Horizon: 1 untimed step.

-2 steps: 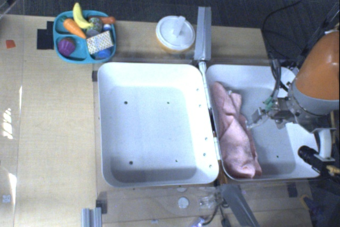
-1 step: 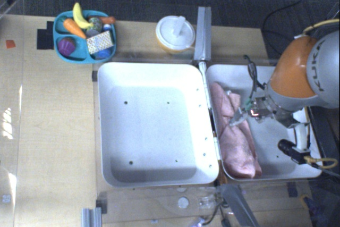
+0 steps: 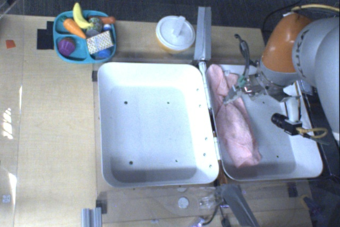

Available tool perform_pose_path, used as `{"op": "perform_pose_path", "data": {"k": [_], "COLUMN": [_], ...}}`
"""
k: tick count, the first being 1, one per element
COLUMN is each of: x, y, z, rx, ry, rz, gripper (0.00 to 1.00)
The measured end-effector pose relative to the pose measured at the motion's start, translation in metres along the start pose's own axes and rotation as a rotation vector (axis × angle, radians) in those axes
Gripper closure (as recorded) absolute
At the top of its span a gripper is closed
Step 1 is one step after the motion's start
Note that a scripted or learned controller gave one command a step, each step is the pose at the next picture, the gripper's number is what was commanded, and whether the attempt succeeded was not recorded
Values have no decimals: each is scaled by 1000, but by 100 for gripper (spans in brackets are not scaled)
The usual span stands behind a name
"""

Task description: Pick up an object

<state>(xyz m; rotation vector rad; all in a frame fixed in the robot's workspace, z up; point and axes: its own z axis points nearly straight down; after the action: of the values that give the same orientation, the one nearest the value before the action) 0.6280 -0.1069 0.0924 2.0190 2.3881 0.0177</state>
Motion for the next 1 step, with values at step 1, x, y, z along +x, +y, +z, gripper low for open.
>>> {"op": "perform_pose_path", "data": {"k": [1], "x": [3], "y": [-21], "z": [-1], "rx": [-5], "ry": [-2], "rz": [-61], "gripper": [0]}}
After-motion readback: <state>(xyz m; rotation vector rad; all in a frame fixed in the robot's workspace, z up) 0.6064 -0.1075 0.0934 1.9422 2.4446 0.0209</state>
